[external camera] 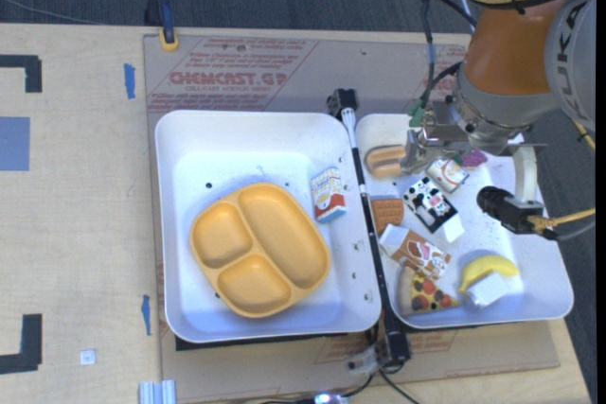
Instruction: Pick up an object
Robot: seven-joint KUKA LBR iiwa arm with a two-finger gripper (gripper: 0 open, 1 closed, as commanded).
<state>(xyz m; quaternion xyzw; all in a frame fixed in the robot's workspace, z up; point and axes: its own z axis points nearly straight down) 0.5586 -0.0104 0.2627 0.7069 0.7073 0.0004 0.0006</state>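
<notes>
My gripper (418, 149) hangs over the far left part of the right bin (554, 293), just right of a tan hot-dog bun (383, 160). Nothing can be seen held in it. Right of and nearer than the gripper lie a small round packet (449, 173) and a black-and-white cow-patterned block (427, 201). Further forward in the same bin are an orange cracker (386, 212), a brown snack packet (419, 252), a pizza slice (424, 292) and a yellow banana (488, 269). The arm's grey and orange wrist hides the bin's far right corner.
The left bin (180, 156) holds a yellow three-part plate (258, 248) and a small white, red and blue carton (328, 194) near its right wall. A black clamp (343, 101) sits at the far end of the divide between the bins.
</notes>
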